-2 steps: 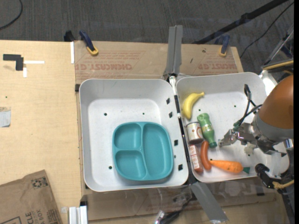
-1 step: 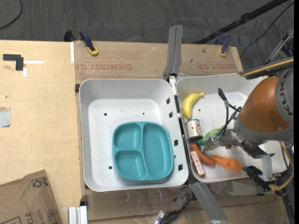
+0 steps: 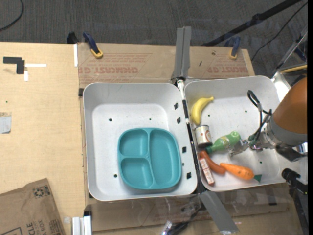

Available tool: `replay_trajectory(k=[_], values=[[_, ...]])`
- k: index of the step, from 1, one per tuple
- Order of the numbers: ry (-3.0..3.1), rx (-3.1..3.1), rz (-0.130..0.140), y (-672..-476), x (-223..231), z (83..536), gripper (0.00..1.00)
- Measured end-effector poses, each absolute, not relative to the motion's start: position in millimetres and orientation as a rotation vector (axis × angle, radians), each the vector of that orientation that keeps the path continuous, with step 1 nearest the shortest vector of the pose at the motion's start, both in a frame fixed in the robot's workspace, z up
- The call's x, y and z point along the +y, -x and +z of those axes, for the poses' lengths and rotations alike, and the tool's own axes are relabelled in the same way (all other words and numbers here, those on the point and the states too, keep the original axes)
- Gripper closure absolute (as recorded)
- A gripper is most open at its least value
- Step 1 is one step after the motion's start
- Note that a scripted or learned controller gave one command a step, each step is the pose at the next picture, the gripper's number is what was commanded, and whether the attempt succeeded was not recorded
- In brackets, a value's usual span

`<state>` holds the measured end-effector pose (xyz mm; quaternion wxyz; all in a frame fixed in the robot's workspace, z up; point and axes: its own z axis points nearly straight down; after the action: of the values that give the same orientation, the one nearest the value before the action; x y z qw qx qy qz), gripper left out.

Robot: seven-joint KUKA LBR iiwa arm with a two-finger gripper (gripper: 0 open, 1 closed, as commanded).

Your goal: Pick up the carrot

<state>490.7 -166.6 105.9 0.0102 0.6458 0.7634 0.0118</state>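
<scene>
The carrot (image 3: 238, 171) lies in the right bin (image 3: 230, 86), near its front wall, long axis roughly across the view, orange body tapering leftward and a small green stub at its right end. Its narrow tip sits just beside, possibly touching, a red-and-white packet (image 3: 205, 167) that lies at a slant along the bin's left side. The gripper (image 3: 243, 147) hangs above and slightly behind the carrot, close to the green bottle (image 3: 226, 142); whether it is spread or closed cannot be told from this angle, and nothing is seen held in it. Judgement on the step in hand: the approach is not yet complete. A sound grasp would call for coming forward over the thick middle of the carrot, closing across its short width, and staying clear of the bottle and the packet, since the tapered, smooth-looking body could roll or squirt out of an off-centre pinch. Other contents of this bin: a curved yellow banana (image 3: 200, 108), matte in look, and a small can (image 3: 202, 134) with a shiny metal end. The left bin (image 3: 98, 131) carries a teal divided plate (image 3: 149, 158), rounded, three compartments, plastic in appearance. Both bins are smooth white with shallow walls. The counter (image 3: 39, 131) is pale wood with cardboard sheets laid on it.
</scene>
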Motion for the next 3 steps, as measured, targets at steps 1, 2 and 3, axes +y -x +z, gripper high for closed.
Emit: replay_trajectory(k=[1,2,3], values=[[-1.878,2.491,0.013,-485.2,-104.6,98.5,0.00],[-1.668,2.645,0.026,-487.4,-149.7,101.3,0.00],[-1.231,2.868,0.005,-484.4,-106.5,97.5,0.00]])
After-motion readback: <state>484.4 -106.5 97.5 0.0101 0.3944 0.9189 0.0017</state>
